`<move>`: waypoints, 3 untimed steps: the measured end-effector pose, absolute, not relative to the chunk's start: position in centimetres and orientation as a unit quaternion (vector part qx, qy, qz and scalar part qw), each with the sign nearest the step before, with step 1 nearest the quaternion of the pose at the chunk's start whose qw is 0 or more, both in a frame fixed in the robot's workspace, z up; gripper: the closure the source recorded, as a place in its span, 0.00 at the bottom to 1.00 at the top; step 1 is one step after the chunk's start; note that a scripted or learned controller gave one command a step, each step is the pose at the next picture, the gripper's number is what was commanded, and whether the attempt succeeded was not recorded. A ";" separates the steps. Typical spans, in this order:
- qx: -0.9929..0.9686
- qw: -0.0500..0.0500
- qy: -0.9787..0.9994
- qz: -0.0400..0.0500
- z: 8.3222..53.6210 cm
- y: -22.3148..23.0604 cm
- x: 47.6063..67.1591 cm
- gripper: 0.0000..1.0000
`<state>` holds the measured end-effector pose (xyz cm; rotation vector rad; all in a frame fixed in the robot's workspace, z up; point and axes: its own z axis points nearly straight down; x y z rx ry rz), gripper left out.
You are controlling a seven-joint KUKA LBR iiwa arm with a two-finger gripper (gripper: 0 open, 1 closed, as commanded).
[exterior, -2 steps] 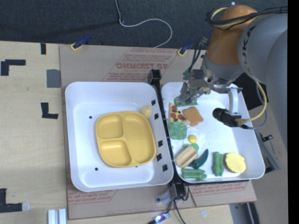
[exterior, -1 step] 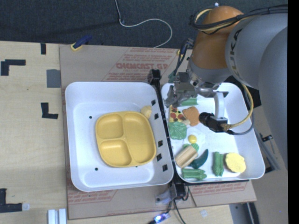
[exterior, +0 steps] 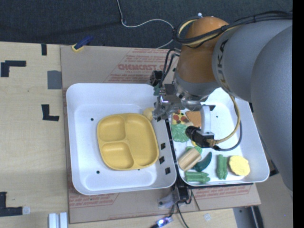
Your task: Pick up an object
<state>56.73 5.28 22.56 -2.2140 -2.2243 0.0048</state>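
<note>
Toy food pieces (exterior: 209, 163) lie in the right bin (exterior: 259, 144): green vegetables, a tan roll and a yellow round slice along its near edge, a leafy green piece further up by its left wall. The gripper (exterior: 164, 106) hangs over the wall between the bins; whether it is apart or together cannot be told. A yellow divided plate (exterior: 127, 140) fills the left bin's (exterior: 80, 127) centre. The arm hides the right bin's far half.
</note>
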 end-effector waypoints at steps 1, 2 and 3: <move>-0.706 0.001 -0.708 0.001 23.3 8.1 56.5 1.00; -0.706 0.001 -0.708 0.001 23.3 8.2 56.9 1.00; -0.707 0.001 -0.707 0.002 22.7 7.0 56.2 1.00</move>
